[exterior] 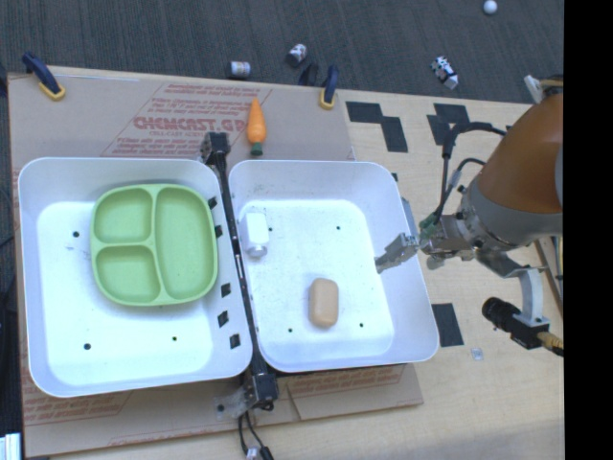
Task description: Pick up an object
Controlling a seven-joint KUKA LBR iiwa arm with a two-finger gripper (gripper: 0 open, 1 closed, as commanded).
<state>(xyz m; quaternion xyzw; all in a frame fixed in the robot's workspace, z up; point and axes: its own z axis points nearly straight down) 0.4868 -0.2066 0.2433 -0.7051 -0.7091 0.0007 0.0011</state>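
Looking down on a bench, two shallow white bins sit side by side. The left bin [57, 353] holds a pale green divided plate [153, 244] with three compartments. The right bin [383, 185] holds a tan, bread-roll-shaped object [324, 302] toward six o'clock and a small white object [255, 230] at about ten o'clock, near the left wall. A grey arm with an orange band [527, 161] enters from three o'clock. Its gripper [393, 253] hangs over the right bin's three o'clock rim with nothing between its jaws; how far they stand open I cannot tell. A small orange carrot-like toy [255, 123] lies on cardboard beyond the bins at twelve o'clock. Judged from this, the approach step is in hand: the next move calls for travelling toward eight o'clock, above the tan object, then descending.
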